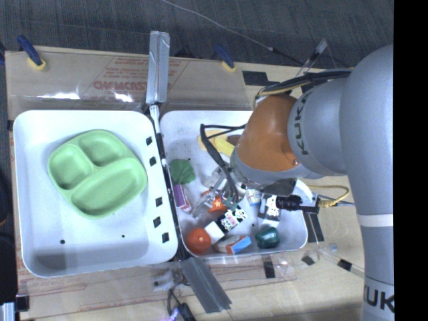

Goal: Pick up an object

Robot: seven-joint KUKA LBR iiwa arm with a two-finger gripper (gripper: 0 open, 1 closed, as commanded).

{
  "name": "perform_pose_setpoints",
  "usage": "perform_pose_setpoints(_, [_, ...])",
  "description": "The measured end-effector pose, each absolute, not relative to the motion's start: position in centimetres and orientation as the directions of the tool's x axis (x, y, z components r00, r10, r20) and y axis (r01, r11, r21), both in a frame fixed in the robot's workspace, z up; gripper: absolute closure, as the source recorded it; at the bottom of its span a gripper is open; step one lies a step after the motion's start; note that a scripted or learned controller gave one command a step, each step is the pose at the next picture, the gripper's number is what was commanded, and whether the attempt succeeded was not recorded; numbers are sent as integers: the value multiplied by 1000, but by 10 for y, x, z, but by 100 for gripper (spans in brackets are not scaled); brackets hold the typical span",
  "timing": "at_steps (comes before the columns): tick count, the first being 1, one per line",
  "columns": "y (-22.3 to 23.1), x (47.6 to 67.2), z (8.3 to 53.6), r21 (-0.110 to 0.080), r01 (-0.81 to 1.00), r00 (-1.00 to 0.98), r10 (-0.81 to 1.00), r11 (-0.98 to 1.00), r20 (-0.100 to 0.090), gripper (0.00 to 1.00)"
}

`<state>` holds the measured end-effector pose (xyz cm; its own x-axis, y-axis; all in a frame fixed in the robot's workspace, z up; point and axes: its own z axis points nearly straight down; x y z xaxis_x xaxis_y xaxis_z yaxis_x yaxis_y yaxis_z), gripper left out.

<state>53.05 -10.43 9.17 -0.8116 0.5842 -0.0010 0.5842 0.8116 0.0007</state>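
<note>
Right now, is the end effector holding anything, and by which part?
Cannot tell. The end effector is down among the clutter in the right bin, near a small orange piece, and the arm's orange band blocks the view of any hold.

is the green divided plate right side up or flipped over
Right side up. The green divided plate lies flat in the left bin with its three hollow compartments facing the camera.

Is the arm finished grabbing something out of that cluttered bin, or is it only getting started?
Done so far: the arm has reached down into the right bin, with its gripper low among the clutter near the small orange piece. In hand: nothing I can see between its fingers. Left: closing on one item and lifting it. The red ball and green leaf lie loose.
</note>
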Motion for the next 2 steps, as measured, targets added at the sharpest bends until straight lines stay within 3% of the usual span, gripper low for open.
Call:
perform_pose_setpoints(1, [-126, 588, 93, 0, 158, -987, 158, 987, -3, 0])
perform_pose_setpoints(2, [-122, 644, 93, 0, 102, -995, 102, 995, -3, 0])
